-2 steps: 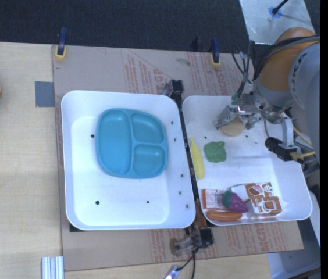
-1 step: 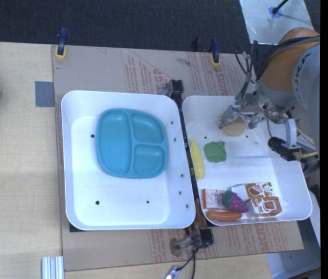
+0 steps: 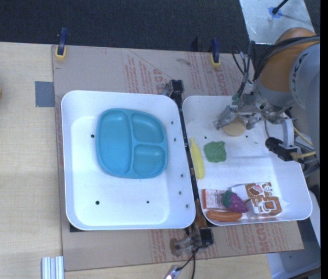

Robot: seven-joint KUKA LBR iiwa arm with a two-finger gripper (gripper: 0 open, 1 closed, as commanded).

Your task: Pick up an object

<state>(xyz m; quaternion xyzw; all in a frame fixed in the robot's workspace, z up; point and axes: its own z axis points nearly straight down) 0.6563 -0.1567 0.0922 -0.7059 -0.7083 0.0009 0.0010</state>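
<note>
A grey arm with an orange band reaches in over the right bin [image 3: 303, 182], its claw [image 3: 238, 117] low at the bin's far end and right against a small tan, rounded object [image 3: 234, 128] — the likeliest target of the pick. Judged from this moment, the task is at the grasp and not past it: the tan object looks to be resting on the bin floor, nothing is lifted, and the raise is yet to come. Whether the claw is spread or closed, and whether it has any hold on the object, cannot be told — the wrist and cables crowd that spot.

Elsewhere in the right bin lie a green lump [image 3: 215, 151], a yellow piece [image 3: 196, 158] along the near wall, and a cluster of packets [image 3: 261, 199] with a purple item [image 3: 234, 201] and a sausage-like piece [image 3: 224, 215]. The left bin [image 3: 77, 173] holds a blue divided plate [image 3: 132, 143]. The arm's upper part is cut off at the right.
</note>
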